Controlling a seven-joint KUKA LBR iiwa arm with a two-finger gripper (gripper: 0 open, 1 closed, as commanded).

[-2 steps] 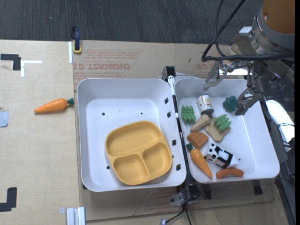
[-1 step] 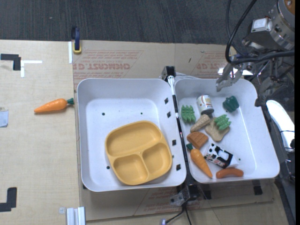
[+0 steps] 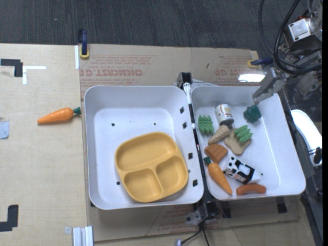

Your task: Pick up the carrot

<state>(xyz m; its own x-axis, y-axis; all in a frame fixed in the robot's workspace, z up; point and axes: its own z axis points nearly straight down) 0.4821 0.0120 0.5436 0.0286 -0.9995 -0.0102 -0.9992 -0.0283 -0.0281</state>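
An orange carrot (image 3: 219,178) with a green tip lies in the right bin (image 3: 287,152) near its front left, beside a black-and-white carton (image 3: 239,171). A second carrot (image 3: 57,116) lies on the bench, left of the left bin. My gripper (image 3: 259,95) hangs over the right bin's back right corner, just above a dark green toy (image 3: 252,114) and far from both carrots. Nothing shows in its grasp.
The left bin (image 3: 97,137) holds a yellow divided plate (image 3: 150,166). The right bin also holds a small can (image 3: 223,114), green toy vegetables (image 3: 205,124), a bread slice (image 3: 237,142), a brown cracker (image 3: 216,152) and an orange-red sausage (image 3: 251,189). Cables hang at the upper right.
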